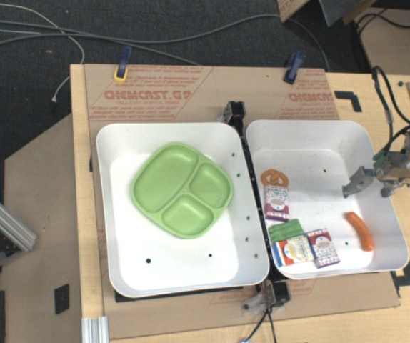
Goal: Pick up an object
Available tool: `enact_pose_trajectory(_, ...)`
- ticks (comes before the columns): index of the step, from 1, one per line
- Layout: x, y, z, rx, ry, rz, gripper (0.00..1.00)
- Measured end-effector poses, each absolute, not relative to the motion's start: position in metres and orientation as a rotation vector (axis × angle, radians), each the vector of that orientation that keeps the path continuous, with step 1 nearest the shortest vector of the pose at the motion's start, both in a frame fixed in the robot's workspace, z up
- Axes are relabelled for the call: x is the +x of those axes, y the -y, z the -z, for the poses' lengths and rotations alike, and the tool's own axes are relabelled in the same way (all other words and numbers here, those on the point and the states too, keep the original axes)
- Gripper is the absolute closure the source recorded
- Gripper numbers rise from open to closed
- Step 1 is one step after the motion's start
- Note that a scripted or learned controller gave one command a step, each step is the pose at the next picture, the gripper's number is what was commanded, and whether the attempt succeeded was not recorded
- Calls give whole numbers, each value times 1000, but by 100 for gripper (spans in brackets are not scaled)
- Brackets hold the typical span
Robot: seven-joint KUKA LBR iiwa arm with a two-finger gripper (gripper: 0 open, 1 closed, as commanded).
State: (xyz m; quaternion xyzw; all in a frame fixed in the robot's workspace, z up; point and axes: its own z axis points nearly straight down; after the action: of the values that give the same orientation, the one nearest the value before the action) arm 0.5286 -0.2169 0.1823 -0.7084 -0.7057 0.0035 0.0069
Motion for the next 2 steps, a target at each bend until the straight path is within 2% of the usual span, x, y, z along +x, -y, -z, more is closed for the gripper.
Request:
enact_pose_trajectory(1, 532, 216, -190, -2220, 2221, 0, 0)
enact_pose_trajectory(2, 535, 215, -148, -2218, 2218, -1, 0)
